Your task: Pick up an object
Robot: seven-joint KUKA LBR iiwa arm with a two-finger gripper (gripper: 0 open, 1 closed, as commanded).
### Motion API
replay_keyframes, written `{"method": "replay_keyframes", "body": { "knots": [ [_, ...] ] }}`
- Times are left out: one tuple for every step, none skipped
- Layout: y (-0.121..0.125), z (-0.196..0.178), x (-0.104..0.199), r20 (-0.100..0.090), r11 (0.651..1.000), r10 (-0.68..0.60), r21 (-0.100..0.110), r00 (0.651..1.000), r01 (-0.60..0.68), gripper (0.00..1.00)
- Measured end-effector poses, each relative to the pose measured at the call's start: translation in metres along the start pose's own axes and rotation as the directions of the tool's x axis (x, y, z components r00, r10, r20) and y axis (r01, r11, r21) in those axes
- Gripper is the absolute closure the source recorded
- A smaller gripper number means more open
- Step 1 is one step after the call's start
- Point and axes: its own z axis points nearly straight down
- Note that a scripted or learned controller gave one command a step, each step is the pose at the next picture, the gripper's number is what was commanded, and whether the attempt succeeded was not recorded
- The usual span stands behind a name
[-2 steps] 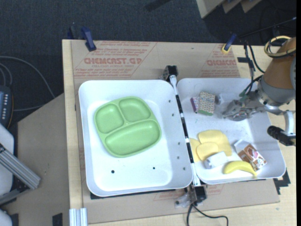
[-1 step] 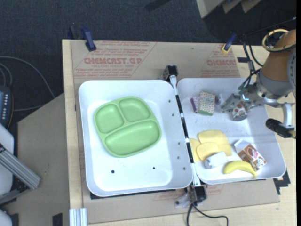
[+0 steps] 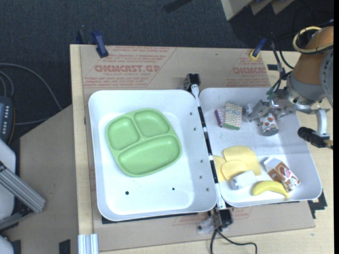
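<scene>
Jaws [image 3: 263, 111]: low at the frame's right, over the small cup [image 3: 269, 125]; cannot tell how far open.
Reason: probably reaching this cup.

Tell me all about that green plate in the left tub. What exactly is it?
The green plate looks like a pale green plastic divided dish with rounded corners: two small compartments at the back and one wide one in front. It lies flat and slightly turned on the floor of the left bin, near its middle, nothing in it, clear of the bin's walls.
</scene>
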Motion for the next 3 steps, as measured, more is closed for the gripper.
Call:
{"method": "replay_keyframes", "body": {
  "knots": [
    [0.000,-0.011,-0.003,0.009,1.000,0.001,-0.006,1.000,-0.001,1.00],
    [-0.003,-0.037,0.061,0.011,1.000,0.005,-0.010,1.000,-0.005,1.00],
    [-0.039,-0.097,0.090,0.011,1.000,0.005,-0.010,1.000,-0.005,1.00]
  ]
}}
